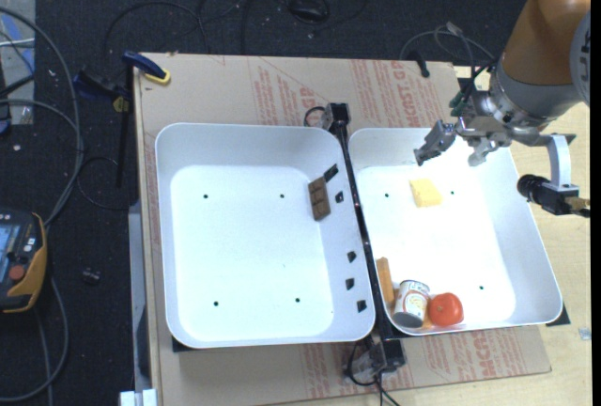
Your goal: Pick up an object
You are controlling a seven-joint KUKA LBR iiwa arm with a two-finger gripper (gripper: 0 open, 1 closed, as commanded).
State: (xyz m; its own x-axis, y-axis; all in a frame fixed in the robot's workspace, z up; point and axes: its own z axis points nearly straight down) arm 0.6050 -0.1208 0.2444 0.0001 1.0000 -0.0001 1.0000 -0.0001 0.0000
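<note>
one fixed camera is looking down on the bench (282, 80) at a slant from well above, taking in both white bins (178, 150) whole. the arm (549, 28) is entering at two o'clock; dark floor and cables are showing toward twelve and nine o'clock.

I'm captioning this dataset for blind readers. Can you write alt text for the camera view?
The gripper hovers open over the right bin, near a yellow block. A tomato, a can and an orange stick lie at that bin's near edge; the left bin holds a brown block.
</note>
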